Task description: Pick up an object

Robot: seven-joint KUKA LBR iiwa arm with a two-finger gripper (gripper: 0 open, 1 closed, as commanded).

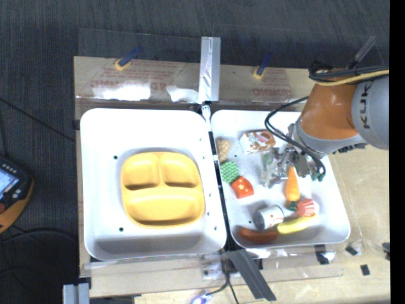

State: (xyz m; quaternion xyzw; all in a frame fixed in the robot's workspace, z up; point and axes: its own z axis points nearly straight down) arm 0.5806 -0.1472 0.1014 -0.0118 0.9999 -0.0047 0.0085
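My gripper (276, 168) hangs low over the middle of the right bin (338, 198), under the orange wrist band (329, 113). It sits between a small snack packet (256, 141) behind it and an orange carrot (292, 186) just to its right. A red block (242, 187) and a green block (229, 171) lie to its left. Nearer the front lie a small can (269, 217), a red round fruit (307, 206), a yellow banana (295, 226) and a brown sausage (256, 235). I see nothing lifted off the bin floor.
A beige piece (223, 147) lies against the divider. The left bin (101, 138) holds a yellow compartment tray (163, 187). A metal post (209, 68) stands behind the bins. Cables run along the arm at right.
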